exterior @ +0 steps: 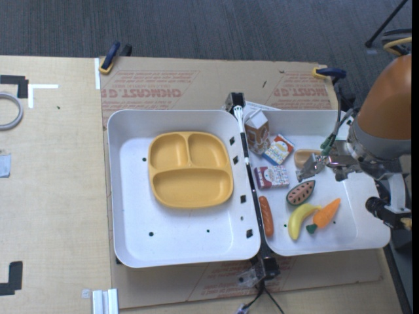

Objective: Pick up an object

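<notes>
The jaws [313, 167] are seen low in the right bin [366, 231], just above the watermelon slice [300, 192]; their state cannot be told.

From my seat the arm [386, 110] runs off the right edge, so I see only its orange band and wrist. The gripper [313, 166] sits low over the right bin [347, 237], covering part of a small tan piece [303, 156], and its fingers are too small and cluttered for me to read. The print on the little cartons [271, 176] is too blurred to make out.
</notes>
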Controlling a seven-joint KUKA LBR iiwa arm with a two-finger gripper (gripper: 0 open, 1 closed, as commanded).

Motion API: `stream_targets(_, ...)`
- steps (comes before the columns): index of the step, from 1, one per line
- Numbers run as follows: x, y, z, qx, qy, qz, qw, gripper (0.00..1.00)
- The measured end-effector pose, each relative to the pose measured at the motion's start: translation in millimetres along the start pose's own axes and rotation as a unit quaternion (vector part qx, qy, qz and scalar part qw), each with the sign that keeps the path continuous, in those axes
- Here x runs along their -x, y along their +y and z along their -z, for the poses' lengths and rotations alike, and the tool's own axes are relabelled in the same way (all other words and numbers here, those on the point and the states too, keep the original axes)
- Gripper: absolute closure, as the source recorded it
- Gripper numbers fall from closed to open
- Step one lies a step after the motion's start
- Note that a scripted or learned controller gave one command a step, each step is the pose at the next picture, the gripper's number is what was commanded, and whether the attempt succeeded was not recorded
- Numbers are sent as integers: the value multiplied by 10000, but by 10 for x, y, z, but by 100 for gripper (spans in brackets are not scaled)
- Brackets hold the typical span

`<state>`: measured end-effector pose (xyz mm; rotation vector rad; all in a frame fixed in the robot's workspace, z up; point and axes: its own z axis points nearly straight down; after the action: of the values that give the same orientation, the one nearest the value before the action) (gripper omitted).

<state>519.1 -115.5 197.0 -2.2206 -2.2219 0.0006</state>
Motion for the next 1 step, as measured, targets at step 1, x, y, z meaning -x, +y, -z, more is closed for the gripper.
stream_targets(1,294,-412,-1047,4,1,1248,9922,0)
